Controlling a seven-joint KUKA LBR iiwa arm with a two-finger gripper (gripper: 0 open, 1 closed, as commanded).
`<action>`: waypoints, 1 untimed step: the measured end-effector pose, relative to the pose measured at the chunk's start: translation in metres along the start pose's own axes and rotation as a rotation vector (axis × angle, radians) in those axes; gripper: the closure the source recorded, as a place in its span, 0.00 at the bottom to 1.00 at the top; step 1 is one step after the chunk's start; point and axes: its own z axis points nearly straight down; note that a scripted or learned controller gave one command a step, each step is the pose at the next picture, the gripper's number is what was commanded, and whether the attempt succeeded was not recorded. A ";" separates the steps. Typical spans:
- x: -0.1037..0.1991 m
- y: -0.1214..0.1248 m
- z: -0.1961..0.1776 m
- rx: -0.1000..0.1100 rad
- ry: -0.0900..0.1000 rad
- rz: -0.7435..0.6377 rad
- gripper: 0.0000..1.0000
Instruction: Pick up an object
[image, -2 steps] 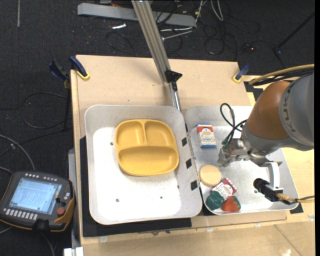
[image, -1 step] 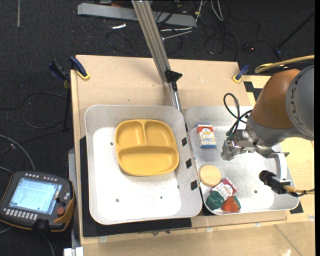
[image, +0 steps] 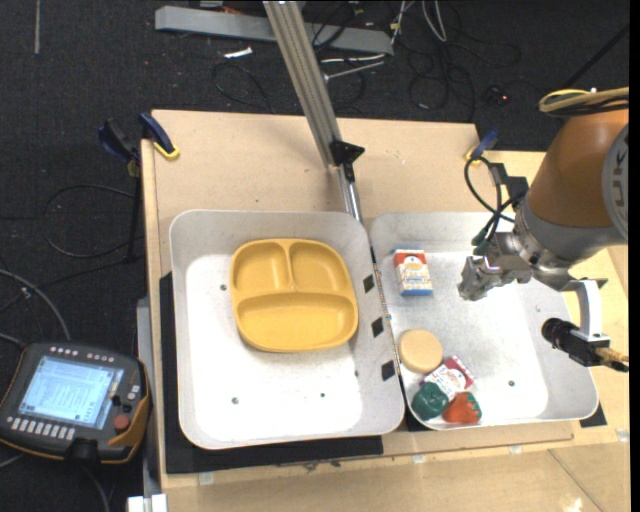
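My gripper (image: 478, 279) hovers over the right bin (image: 520, 330), in its upper middle part, with nothing visible between its fingers. To its left lies a small red, white and blue carton (image: 412, 273). Nearer the front of the same bin sit a round tan disc (image: 420, 350), a red and white packet (image: 452, 377), a green toy (image: 431, 400) and a red toy (image: 462, 408), clustered at the front left corner. All of these lie apart from the gripper.
The left bin (image: 200, 340) holds a yellow divided plate (image: 294, 293). A slanted metal pole (image: 312, 85) rises from between the bins. A teach pendant (image: 70, 395) lies on the floor at left. A black fitting (image: 568, 340) sits at the right bin's right edge.
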 end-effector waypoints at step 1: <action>0.000 0.001 -0.023 0.003 0.000 0.000 1.00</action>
